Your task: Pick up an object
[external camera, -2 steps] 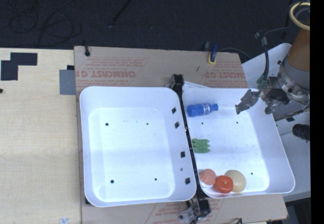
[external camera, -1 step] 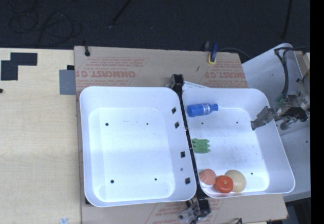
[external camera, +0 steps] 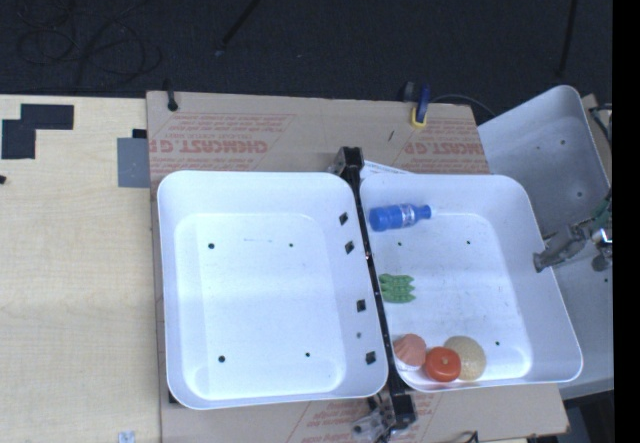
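Here, gripper (external camera: pixel 560 253) at right bin's (external camera: pixel 545 231) right rim, blue bottle (external camera: pixel 399 217) well apart

Left bin (external camera: pixel 190 201): white, with small dark dots on its floor. Right bin (external camera: pixel 510 201): white, same dots. Divider (external camera: pixel 365 271) between the bins: black. Bottle (external camera: pixel 399 216): blue, with a paler cap end. Pods (external camera: pixel 396 288): green. Lid (external camera: pixel 443 364): red-orange. Disc (external camera: pixel 409 348) to its left: pink. Disc (external camera: pixel 468 355) to its right: cream. Cardboard (external camera: pixel 300 136) under the bins: tan with red print. Tabletop (external camera: pixel 70 311): pale wood grain, with black and grey patches. Background floor (external camera: pixel 300 11): dark.
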{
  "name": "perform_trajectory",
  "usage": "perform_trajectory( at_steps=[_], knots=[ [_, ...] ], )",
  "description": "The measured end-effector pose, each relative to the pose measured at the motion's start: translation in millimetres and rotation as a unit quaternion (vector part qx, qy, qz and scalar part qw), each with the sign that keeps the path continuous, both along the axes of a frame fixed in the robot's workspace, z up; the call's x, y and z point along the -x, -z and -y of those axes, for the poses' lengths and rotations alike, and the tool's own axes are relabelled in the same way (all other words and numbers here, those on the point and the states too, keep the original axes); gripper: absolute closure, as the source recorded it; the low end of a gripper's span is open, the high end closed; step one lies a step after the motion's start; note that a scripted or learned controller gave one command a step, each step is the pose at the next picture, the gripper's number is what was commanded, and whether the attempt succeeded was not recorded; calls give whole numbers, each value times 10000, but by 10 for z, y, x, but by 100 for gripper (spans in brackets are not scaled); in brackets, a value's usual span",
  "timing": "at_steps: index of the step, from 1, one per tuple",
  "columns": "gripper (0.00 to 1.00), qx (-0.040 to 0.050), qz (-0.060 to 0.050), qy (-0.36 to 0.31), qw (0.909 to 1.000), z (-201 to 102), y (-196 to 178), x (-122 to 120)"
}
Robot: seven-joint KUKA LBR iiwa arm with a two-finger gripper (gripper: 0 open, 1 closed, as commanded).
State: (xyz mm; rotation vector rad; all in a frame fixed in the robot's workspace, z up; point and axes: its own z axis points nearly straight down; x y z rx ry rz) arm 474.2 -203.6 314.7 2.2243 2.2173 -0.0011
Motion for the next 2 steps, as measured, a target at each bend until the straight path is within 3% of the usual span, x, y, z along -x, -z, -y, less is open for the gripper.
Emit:
perform_trajectory(
  at_steps=[1, 2],
  knots=[
    [100, -10, -17, -12, 10000, -11, -75, -16],
    [100, -16, -33, -10, 10000, 98, 376, -9]
  ],
)
